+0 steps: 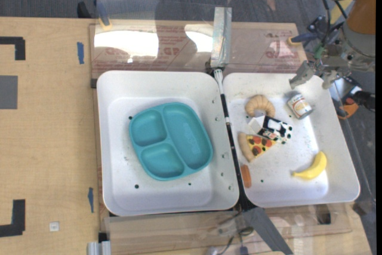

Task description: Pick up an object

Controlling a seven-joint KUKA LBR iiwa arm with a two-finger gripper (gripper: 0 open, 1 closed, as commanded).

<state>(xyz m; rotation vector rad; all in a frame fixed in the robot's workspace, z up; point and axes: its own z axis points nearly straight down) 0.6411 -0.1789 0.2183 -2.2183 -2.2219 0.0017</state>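
One banana, tip up-right

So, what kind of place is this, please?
Probably a robotics lab test bench, not a kitchen. Two white bins sit side by side, toy foods like a banana and pizza slice lie inside, and a robot claw reaches in.

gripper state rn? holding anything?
Gripper: fingers spread open, nothing between them, above the right bin's far right corner. Small can lies in the bin just below it.
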